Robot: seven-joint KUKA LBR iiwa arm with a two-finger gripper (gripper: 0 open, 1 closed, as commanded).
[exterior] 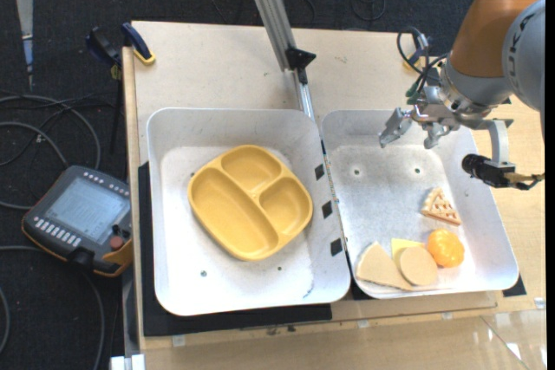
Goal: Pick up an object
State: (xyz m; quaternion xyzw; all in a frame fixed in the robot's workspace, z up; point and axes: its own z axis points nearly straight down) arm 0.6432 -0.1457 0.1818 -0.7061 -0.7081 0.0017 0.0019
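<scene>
My gripper [411, 133] hangs over the far part of the right bin [373, 186], its two fingers spread apart and open with nothing between them. Near that bin's right side lies a small triangular waffle-like piece [440, 207]. Below it sits an orange fruit [446, 249]. At the bin's near edge lie flat tan and yellow food pieces [397, 264]. The gripper stands well up and left of all these. A yellow divided plate [250, 200] rests in the left bin [173, 143].
A slanted metal rail [276, 9] runs down to the seam between the bins. A teach pendant [80, 217] lies on the floor at the left. Cables cover the floor beyond the bench. A black cable fitting [487, 169] hangs off the arm by the right bin's edge.
</scene>
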